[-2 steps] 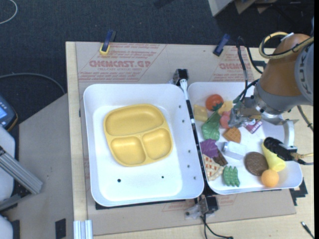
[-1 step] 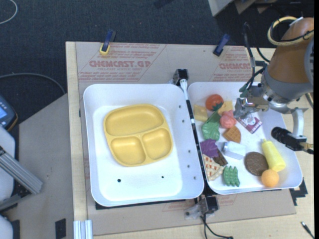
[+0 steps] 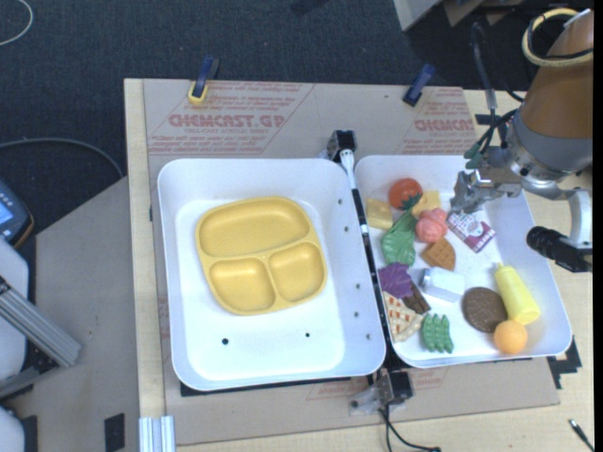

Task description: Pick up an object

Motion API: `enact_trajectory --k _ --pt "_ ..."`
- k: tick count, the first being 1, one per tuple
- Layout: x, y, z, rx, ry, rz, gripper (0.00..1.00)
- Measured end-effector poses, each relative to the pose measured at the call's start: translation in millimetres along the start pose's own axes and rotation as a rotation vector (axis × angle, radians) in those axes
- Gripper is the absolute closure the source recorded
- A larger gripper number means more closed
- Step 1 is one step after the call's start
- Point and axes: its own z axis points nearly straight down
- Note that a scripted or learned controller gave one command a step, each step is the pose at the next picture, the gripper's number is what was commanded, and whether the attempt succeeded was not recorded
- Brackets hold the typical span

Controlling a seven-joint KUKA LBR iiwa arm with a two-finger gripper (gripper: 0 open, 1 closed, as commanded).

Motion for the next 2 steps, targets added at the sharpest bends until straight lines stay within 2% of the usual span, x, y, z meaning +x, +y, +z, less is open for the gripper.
enact_trajectory --k 1,2 --pt "50 17 11 0.003 0.002 -0.004 1.0" --pt "62 21 1 0.003 0.001 -0.001 1.0"
